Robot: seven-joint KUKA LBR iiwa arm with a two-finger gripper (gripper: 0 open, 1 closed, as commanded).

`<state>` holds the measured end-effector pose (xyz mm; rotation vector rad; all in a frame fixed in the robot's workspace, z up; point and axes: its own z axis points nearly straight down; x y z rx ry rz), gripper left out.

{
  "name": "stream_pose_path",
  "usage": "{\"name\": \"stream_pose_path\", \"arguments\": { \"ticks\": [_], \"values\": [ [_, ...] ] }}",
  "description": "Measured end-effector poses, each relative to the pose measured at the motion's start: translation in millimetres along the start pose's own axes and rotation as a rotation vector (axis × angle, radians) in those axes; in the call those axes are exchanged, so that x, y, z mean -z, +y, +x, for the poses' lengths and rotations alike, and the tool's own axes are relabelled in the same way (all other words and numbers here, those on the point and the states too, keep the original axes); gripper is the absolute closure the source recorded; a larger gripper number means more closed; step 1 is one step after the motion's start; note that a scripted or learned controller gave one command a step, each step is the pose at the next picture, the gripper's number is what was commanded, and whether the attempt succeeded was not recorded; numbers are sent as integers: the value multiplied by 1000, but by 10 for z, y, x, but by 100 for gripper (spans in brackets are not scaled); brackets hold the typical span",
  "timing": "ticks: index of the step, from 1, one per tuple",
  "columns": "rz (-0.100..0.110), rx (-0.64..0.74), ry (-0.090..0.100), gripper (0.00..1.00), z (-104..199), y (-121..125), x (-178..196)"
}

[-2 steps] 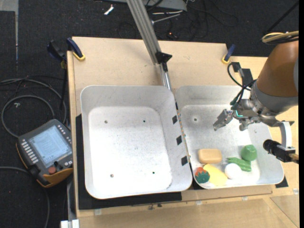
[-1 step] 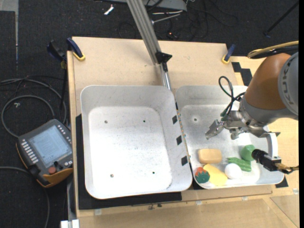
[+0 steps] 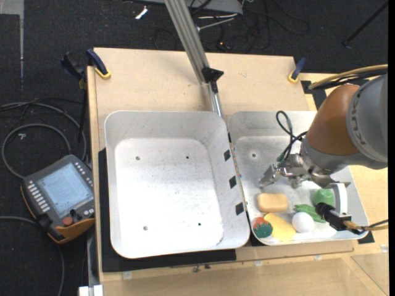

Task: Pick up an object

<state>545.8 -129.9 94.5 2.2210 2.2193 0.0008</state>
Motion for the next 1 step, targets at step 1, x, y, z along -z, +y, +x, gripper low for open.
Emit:
{"name": "stream_pose_path", "arguments": {
  "ticks": [1],
  "values": [
    [-1,0,1,100,3,5,114]
  ]
}}
